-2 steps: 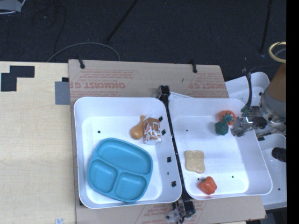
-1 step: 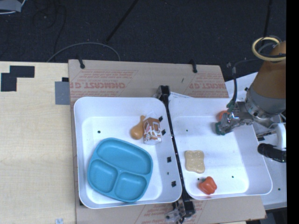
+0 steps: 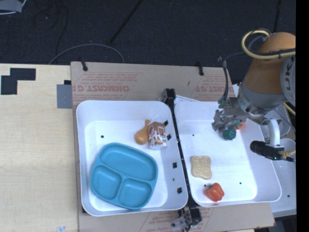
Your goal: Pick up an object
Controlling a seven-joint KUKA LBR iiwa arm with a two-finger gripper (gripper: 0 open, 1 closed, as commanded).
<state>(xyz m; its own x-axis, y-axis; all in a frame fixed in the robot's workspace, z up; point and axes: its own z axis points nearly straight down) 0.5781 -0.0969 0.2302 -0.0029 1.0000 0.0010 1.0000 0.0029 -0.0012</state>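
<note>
My gripper (image 3: pixel 225 123) hangs over the far part of the right bin (image 3: pixel 270 190), reaching in from the right. A small teal object (image 3: pixel 230 134) lies right beneath and beside its tip, with a bit of red next to it; whether they touch is unclear. Nearer the front of that bin lie a beige toast-shaped piece (image 3: pixel 201 167) and a red object (image 3: pixel 215 192). The left bin (image 3: pixel 84 129) holds a blue divided plate (image 3: pixel 124 175), an orange-brown toy (image 3: pixel 141 135) and a white-and-brown packet (image 3: pixel 157 135).
A black divider (image 3: pixel 176 149) runs between the two bins. Cardboard (image 3: pixel 125 81) lies under and behind them. A black fixture (image 3: pixel 268 150) sits at the right bin's right rim. A light wooden bench top (image 3: pixel 34 149) spreads to the left.
</note>
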